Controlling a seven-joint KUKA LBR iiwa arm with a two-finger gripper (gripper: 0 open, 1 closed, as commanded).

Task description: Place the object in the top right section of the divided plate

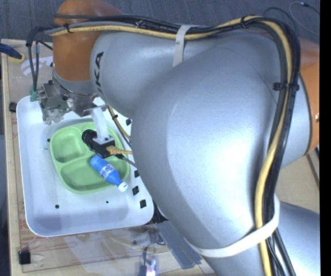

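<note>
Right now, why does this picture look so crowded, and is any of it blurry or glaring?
Camera view: the arm looms close to the lens, so it looks huge and a bit soft, with a broad pale sheen on its grey shell. Camera view, left side: the green plate, the blue bottle and the white bin are evenly lit and clearer, with no harsh glare.

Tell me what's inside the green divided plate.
A blue bottle lies in its lower right part. The grey arm covers part of the upper right of the plate, so anything there is hidden.
</note>
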